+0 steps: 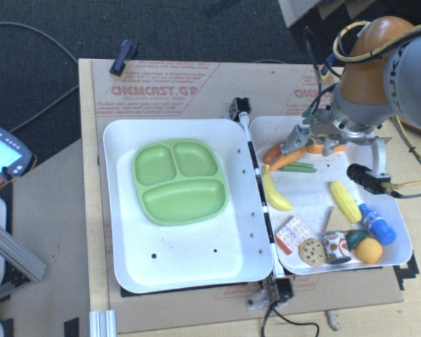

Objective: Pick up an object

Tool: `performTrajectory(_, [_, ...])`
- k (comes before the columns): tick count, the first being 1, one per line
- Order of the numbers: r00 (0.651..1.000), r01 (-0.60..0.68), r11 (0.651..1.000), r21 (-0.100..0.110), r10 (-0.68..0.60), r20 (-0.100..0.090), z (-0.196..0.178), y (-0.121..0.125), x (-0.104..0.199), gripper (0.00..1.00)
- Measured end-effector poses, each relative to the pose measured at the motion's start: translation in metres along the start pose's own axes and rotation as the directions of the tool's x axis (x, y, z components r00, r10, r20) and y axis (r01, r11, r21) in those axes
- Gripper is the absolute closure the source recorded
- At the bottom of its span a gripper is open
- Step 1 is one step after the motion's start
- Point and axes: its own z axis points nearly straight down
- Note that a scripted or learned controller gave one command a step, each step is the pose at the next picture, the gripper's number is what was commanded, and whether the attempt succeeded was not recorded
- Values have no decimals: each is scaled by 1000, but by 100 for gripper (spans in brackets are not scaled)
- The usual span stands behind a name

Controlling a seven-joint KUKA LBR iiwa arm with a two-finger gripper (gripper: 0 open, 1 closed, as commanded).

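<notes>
The claw (310, 142) is positioned over the carrot (286, 157) at upper right; its state cannot be determined.

The bench (161, 90) (brown, lettered) bears two white bins (126, 258).

A dark grey carpeted floor (91, 12) surrounds the table (165, 90), whose top is a brown protective sheet printed with red lettering. A thin pale cable (38, 37) curves across the carpet at the upper left. A blue clamp (123, 57) grips the table's far edge. At the left edge sits a lit blue screen (3, 153), with a grey metal rail (14, 248) slanting below it.
</notes>
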Motion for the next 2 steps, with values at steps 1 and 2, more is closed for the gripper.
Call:
performTrajectory(1, [1000,-1,1000,-1,1,1,-32,-31,-48,0])
performTrajectory(2, [1000,-1,1000,0,1,0,63,-45,-86,0])
